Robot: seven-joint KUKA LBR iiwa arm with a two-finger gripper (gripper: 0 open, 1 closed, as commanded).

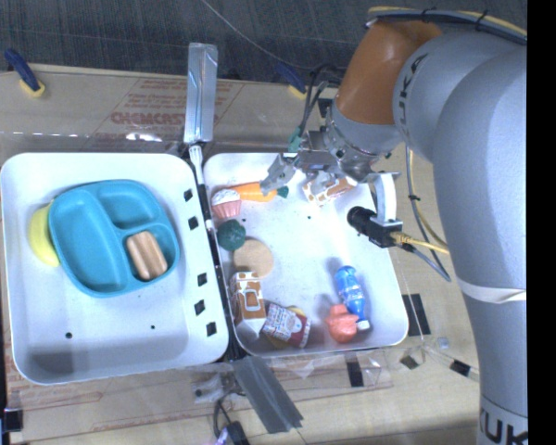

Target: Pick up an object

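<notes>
My gripper (299, 182) hangs over the far end of the right bin (389, 276), its two fingers apart and nothing clearly between them. The left finger (279, 173) is at the right tip of an orange carrot (248, 192), which lies beside a pink cupcake (226, 203). A small white and brown carton (328, 188) sits by the right finger. Further down the bin lie a dark green ball (232, 236), a tan round cookie (254, 259), a small box (248, 296), a red and white packet (285, 325), a blue bottle (350, 291) and an orange toy (344, 324).
The left bin (37, 341) holds a blue divided plate (93, 235) with a brown bun (146, 255) in it and a yellow item (42, 235) under its left edge. A metal divider (200, 91) stands between the bins. The grey arm (463, 156) fills the right side.
</notes>
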